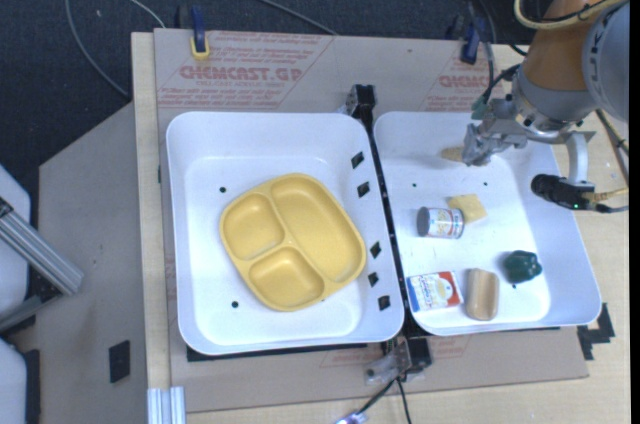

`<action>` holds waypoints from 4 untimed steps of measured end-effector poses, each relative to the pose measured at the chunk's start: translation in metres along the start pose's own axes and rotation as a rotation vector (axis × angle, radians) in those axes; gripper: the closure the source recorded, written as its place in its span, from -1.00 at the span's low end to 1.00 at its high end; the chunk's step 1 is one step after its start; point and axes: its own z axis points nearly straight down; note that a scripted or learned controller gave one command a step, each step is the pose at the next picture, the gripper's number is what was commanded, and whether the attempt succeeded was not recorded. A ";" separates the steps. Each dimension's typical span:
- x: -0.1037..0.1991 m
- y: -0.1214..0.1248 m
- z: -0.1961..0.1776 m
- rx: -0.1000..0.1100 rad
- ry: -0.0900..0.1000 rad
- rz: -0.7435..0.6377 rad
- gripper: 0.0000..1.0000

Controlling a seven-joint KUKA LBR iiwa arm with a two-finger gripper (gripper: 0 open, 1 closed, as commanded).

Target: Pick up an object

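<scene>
Starting at the left: the left bin [190,212] holds 1 yellow divided plate [291,240] with 3 compartments, lying flat near the middle. Moving across the divider to the right bin [560,307], where the pickable things sit. A small can [440,222] lies on its side near the middle, and a pale yellow block [468,207] sits just beside it, up and to the right. Along the near edge there's a small red and white carton [435,290], then a tan cylinder [482,294] right beside it, and a dark green piece [520,265] further right. My claw [478,150] is low over the far end of that bin, next to a tan scrap [455,154]. Whether my claw is spread or closed, I cannot tell from this angle; nothing visible in it.
</scene>
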 end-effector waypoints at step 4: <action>0.119 0.020 -0.108 0.004 0.003 -0.004 1.00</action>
